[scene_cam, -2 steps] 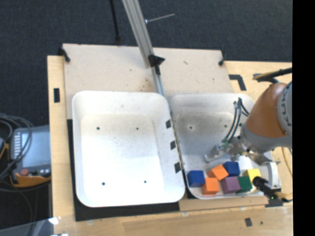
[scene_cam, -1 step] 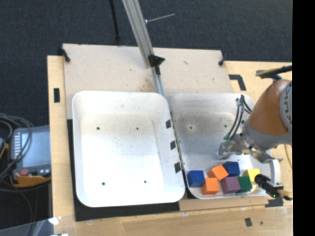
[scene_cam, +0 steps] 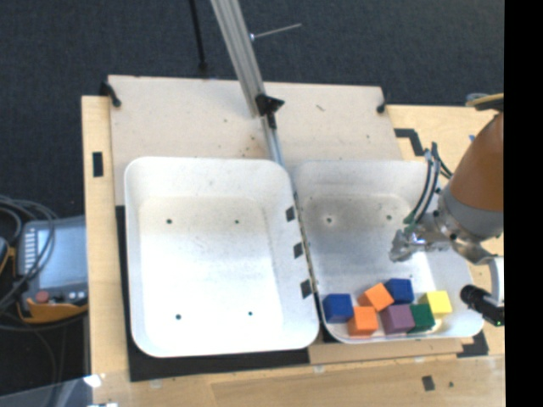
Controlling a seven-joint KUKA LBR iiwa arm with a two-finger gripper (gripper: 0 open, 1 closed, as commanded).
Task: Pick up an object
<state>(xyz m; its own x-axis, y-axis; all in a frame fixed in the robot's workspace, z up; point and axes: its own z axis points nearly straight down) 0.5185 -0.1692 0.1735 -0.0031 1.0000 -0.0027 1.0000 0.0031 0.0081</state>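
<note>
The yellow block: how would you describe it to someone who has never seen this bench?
Look at the right white bin, then its near right corner, where small coloured blocks cluster. The yellow block sits at the cluster's right end, beside a green block; no other block there is yellow.

You get even, fairly bright overhead light with soft, short shadows. The two shallow white plastic bins (scene_cam: pixel 212 253) nearly wash out, though no hard glare shows. The dark carpeted floor (scene_cam: pixel 68 32) toward 11 o'clock looks grainy, and the whole picture is slightly soft.
</note>
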